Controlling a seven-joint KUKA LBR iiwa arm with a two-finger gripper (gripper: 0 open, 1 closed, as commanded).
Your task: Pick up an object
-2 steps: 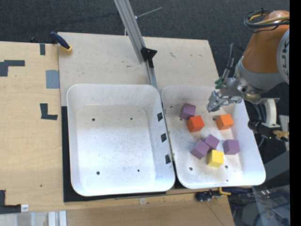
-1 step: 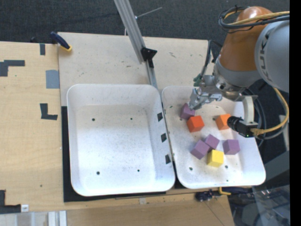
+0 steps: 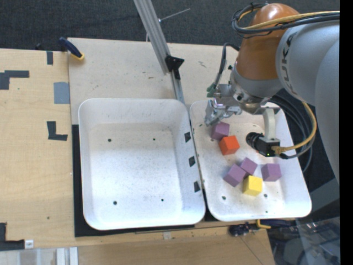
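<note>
At the bottom edge, nearest to the camera, we see the front rim of the left bin (image 3: 138, 222) and of the right bin (image 3: 287, 211), both shallow and white, standing side by side on a black mat (image 3: 77, 203). The mat lies on a light wooden bench (image 3: 33, 164) that carries some dark grey tape marks and a few scratches. The floor of the left bin is speckled with fine dark dots. In the right bin we find five small blocks: a yellow cube (image 3: 253, 185) nearest to the front, a purple cube (image 3: 235, 175) touching it on the left, a second purple cube (image 3: 249, 165) just behind, a third purple cube (image 3: 271, 172) to the right, and an orange cube (image 3: 229, 144) further back. A fourth purple cube (image 3: 221, 130) sits just behind the orange one, directly under the gripper (image 3: 216, 116). The gripper hangs low over the far left corner of the right bin, its tips just beside this cube; we cannot tell if it is released or clenched. Behind the bench there is dark carpet (image 3: 83, 10), and a slanted aluminium post (image 3: 154, 32) crosses it. A blue and yellow clamp (image 3: 71, 48) lies at the far left corner.
</note>
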